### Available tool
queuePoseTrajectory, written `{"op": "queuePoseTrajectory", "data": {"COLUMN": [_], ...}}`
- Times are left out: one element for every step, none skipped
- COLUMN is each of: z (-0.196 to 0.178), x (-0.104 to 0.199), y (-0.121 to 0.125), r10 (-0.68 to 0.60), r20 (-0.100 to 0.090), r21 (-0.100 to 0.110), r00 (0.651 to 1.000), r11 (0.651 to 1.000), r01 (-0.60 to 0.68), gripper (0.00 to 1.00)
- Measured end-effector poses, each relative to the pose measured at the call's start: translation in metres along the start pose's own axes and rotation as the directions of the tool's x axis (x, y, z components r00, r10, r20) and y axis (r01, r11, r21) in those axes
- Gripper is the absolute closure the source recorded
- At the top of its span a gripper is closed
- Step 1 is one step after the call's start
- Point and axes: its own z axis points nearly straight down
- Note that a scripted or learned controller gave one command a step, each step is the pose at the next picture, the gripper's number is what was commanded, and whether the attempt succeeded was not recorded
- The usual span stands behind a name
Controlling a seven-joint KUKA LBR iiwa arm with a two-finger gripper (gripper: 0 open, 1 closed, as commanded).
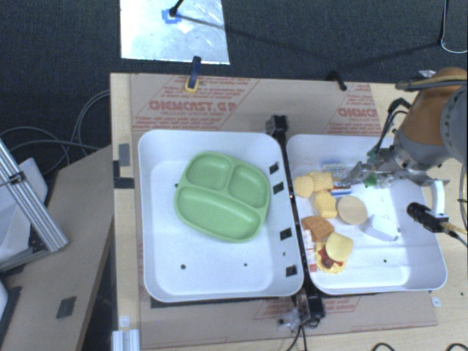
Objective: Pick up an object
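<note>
Several toy foods lie in the right bin (418,268). There are yellow chunks (314,184), a tan disc (352,210), a white block (380,230), a brown ridged piece (318,227) and a yellow round piece on something red (337,248). My gripper (355,173) hangs low over the bin's far middle, pointing left, just right of the yellow chunks and above the tan disc. I see nothing held in it. A small blue and red item (341,191) lies just below its tip.
The left bin (157,258) holds a green divided plate (223,196). A black divider with clips (287,196) runs between the bins. The grey arm with its orange band (428,119) crosses the right bin's far right corner. A black cable end (428,218) hangs over the right side.
</note>
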Motion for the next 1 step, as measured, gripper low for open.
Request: {"op": "queuePoseTrajectory", "data": {"z": [-0.0137], "x": [-0.0008], "y": [0.0026], "r10": [-0.001], "r20": [0.005], "r21": [-0.011], "r00": [1.000], "r11": [1.000], "r01": [0.001], "gripper": [1.00]}}
